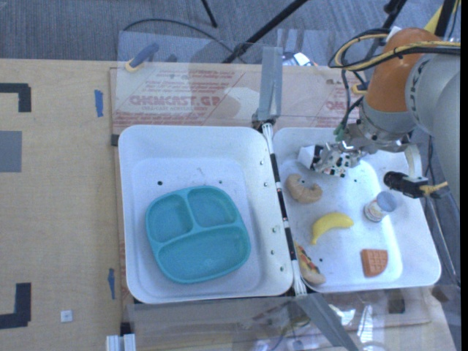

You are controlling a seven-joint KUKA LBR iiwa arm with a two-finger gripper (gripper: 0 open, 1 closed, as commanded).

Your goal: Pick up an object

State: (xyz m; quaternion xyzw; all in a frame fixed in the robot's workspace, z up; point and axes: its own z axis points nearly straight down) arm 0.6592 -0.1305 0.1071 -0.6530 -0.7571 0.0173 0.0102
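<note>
Camera view — curved, smooth banana [331, 225]

Teal divided plate [196, 233] in the left white bin [135, 145], blue tape strips [99, 102] on the wooden bench [51, 196]

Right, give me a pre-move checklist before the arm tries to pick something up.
1. Gripper is over the right bin: ok.
2. Black-and-white toy lies right at the gripper: ok.
3. Toy is seen between the fingers: cannot tell.
4. Banana lies apart from the gripper: ok.
5. Small jar stands apart from the gripper: ok.
6. Teal tray sits in the left bin, out of the way: ok.
</note>
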